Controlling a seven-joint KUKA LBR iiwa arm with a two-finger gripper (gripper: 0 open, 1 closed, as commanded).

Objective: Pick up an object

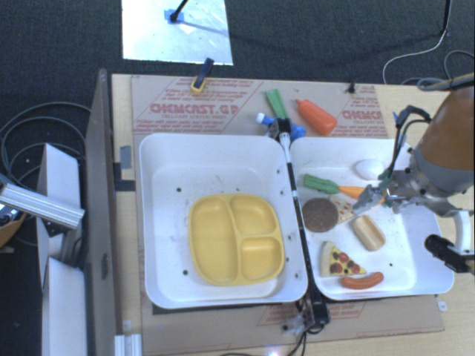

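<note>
Toy foods [349, 236] in the right bin [427, 277]; gripper [375, 199] low among them, grip unreadable.
Bench of printed cardboard [223, 102]; dark carpet [59, 35] beyond; yellow tray [236, 238] in left bin [171, 169].

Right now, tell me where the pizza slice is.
The pizza slice lies in the right bin, near its front edge, just above the red sausage and below the brown round patty.
</note>
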